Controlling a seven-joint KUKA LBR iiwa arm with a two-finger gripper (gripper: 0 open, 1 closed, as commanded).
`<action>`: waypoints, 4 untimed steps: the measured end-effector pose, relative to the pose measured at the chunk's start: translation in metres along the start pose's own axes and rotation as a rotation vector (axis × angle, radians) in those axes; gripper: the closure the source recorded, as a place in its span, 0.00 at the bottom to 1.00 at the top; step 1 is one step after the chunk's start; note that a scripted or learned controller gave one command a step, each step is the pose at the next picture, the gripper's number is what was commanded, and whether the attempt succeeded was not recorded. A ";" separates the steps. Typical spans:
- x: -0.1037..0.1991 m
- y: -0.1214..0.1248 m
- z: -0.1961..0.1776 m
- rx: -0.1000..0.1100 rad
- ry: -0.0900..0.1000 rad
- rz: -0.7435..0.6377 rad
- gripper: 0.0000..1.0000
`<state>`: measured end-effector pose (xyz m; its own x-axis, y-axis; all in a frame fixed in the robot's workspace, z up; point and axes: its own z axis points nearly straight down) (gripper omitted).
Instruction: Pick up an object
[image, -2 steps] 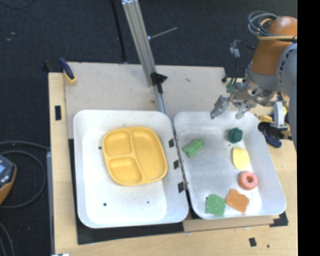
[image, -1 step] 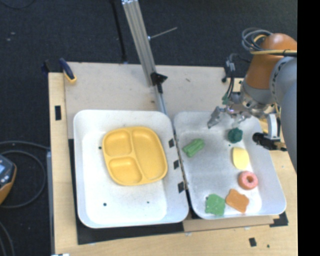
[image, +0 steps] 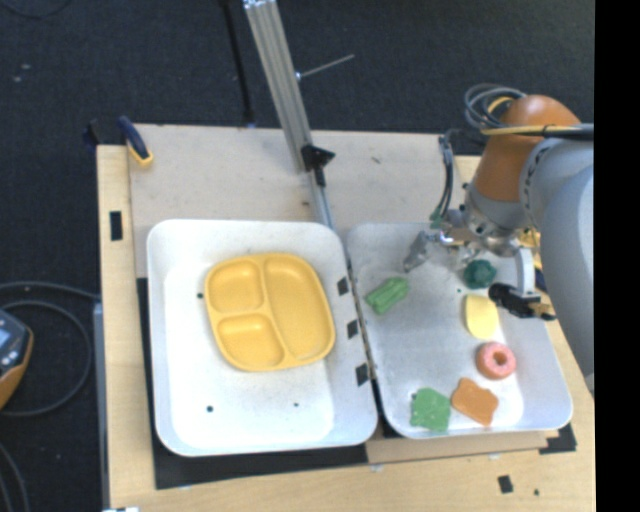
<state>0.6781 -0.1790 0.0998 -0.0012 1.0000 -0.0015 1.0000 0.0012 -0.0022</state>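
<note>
My gripper (image: 468, 256) hangs over the back of the right bin (image: 540, 400), open, with its fingers spread wide. A dark teal round piece (image: 479, 272) lies just below it, between the spread fingers and not gripped. Further forward lie a yellow piece (image: 481, 316), a pink donut (image: 495, 360), an orange piece (image: 474, 401) and a green square piece (image: 431, 410). A light green oblong piece (image: 386, 294) rests near the bin's left wall.
The left bin (image: 170, 400) holds a yellow divided plate (image: 268, 310). A metal post (image: 285, 90) rises behind the bins, at the middle. The grey arm with its orange band (image: 520, 140) fills the right side.
</note>
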 end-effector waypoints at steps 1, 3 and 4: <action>-0.001 0.002 -0.016 -0.008 -0.004 -0.001 1.00; -0.009 0.002 -0.145 -0.011 -0.001 0.002 1.00; -0.009 0.003 -0.164 -0.006 0.000 -0.002 1.00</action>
<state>0.6818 -0.1882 0.2643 -0.0028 1.0000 -0.0013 1.0000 0.0028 0.0041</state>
